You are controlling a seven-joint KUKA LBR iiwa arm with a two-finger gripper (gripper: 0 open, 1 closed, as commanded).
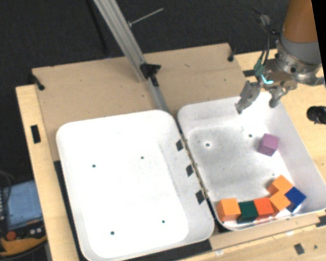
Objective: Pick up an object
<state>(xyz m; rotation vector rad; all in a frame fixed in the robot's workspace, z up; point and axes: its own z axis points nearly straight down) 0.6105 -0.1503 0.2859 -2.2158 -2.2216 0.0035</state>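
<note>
Gripper (261, 98) over far rim of right bin (220, 116), fingers spread, nothing between them.

Purple cube (268, 144) sits alone mid-bin toward the right wall, with bare floor all round it, well apart from the gripper and from the other blocks. Those are packed along the near wall into the near right corner: orange cube (228, 208), green cube (248, 210), a second orange (264, 206), two more orange (279, 192) stacked up behind it, blue cube (295, 197) at the corner. Left bin (126, 186) touches the right bin along the clipped middle seam. No writing legible. Bins rest on a light wooden bench (135, 81); dark floor beyond; slanted metal rail (122, 31) at the far side; cables and a blue box (22, 203) off the left edge.
</note>
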